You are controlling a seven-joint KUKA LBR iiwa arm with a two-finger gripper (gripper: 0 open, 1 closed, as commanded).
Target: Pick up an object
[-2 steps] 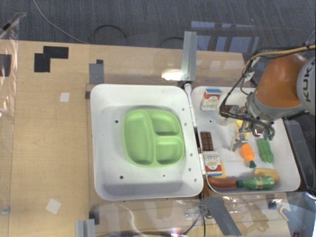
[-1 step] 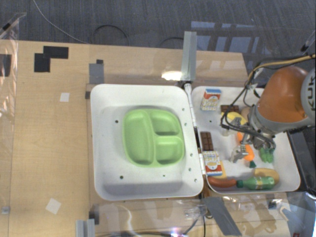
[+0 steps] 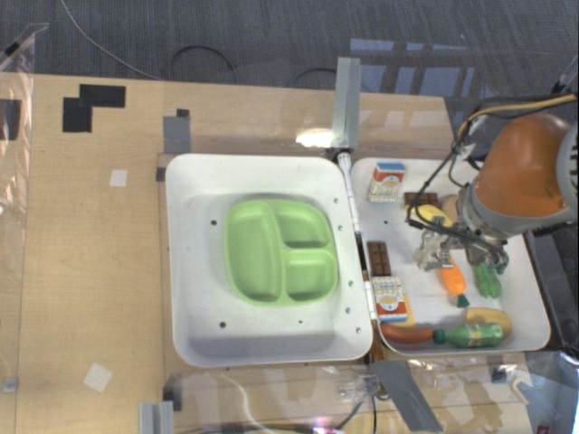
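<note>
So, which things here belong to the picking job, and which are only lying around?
For the job:
- hand, low in the right bin
- carrot, close beside the hand
- green vegetable
- green bottle
- sausage
- two small cartons
- chocolate bar

Lying around:
- left bin
- green divided tray inside it

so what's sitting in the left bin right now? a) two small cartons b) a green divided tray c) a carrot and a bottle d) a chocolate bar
b: the green divided tray lies alone in the middle of the left bin, while the carrot, bottle, cartons and chocolate are all in the right bin.
</note>
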